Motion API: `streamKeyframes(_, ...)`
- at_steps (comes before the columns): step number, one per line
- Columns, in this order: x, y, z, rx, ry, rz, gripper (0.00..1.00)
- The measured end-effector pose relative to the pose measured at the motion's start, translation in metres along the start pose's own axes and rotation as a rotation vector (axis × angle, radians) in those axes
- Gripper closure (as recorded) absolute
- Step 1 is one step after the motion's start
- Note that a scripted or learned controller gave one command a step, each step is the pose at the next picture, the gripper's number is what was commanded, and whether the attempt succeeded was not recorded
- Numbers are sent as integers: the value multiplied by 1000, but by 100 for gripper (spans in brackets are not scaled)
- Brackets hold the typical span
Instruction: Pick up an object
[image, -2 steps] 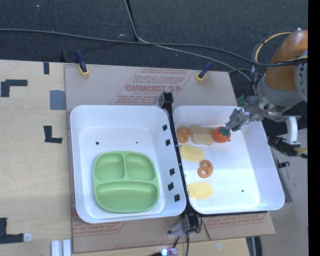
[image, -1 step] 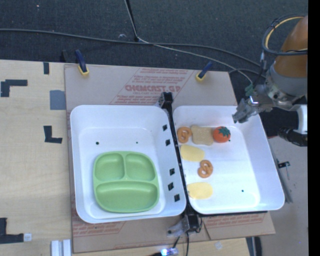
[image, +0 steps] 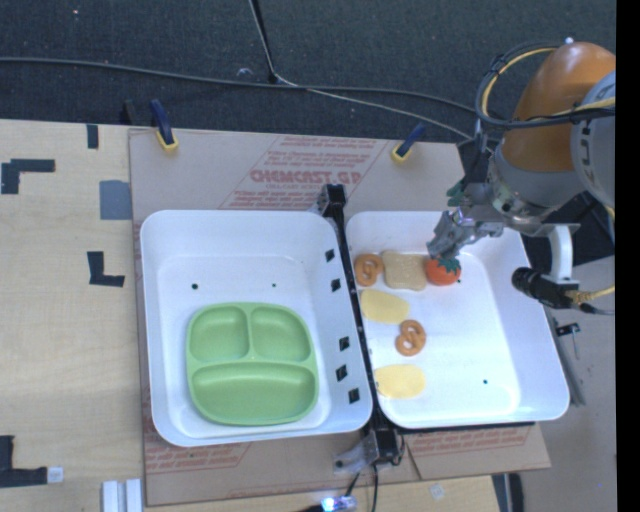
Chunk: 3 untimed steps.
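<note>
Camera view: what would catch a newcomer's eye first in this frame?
Probably the arm's orange band at the upper right, with the gripper lowered into the right bin just above a small red-orange toy. Next, the green divided plate lying in the left bin. Pale and brown play-food pieces are clustered along the right bin's left side.

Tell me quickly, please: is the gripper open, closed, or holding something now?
Gripper: cannot be told. It is low in the right bin, right at the tomato, but a grip on it is not visible.
</note>
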<state>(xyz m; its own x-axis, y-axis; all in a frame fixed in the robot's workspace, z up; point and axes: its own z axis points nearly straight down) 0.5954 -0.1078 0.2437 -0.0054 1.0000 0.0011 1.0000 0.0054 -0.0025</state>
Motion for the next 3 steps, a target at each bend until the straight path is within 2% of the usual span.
streamKeyframes(1,49,-13,15,0,-1,1,100)
streamKeyframes(2,109,-22,17,0,0,-1,100)
streamKeyframes(3,154,-41,10,0,0,0,100)
